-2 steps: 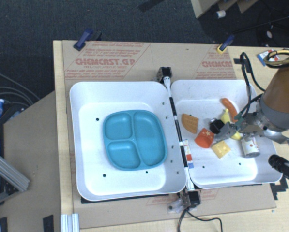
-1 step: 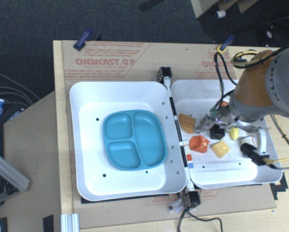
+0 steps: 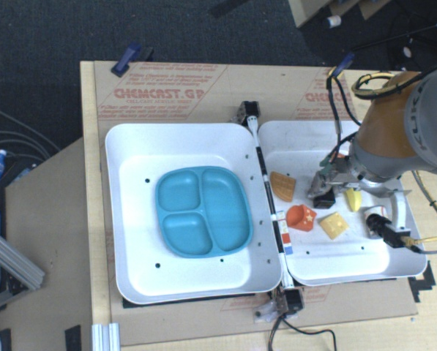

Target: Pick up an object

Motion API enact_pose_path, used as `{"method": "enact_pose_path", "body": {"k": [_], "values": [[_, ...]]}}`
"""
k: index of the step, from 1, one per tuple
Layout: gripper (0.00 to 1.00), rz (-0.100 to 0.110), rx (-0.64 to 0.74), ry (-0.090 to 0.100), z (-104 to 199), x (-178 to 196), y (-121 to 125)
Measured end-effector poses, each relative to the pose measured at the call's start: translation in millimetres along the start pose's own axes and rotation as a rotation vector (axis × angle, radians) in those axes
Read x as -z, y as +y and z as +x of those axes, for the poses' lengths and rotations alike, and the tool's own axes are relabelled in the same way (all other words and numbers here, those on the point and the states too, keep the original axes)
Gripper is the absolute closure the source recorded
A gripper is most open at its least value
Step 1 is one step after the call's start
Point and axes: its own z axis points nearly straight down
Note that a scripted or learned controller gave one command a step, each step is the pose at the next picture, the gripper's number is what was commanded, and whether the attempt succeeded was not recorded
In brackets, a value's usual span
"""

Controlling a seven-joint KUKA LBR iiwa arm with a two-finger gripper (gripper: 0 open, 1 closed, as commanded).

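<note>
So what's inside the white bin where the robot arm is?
The right bin holds a tan piece, a red one and two yellow ones. The arm covers the rest.

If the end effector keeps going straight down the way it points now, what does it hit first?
Likely the right bin's floor just beside the red object, though depth is hard to judge. The end effector points down between the red object and the orange piece.

Grey arm (image 3: 423, 134), orange band, black cables along it

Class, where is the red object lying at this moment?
The red object lies in the right bin, near its left wall, below the tan piece and left of the yellow block.
</note>
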Motion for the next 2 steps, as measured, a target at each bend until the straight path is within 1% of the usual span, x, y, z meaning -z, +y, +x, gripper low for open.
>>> {"method": "enact_pose_path", "body": {"k": [1,2], "values": [[1.0,0.002,0.002,0.002,43,107,-34],[1.0,0.002,0.001,0.001,85,155,-35]]}}
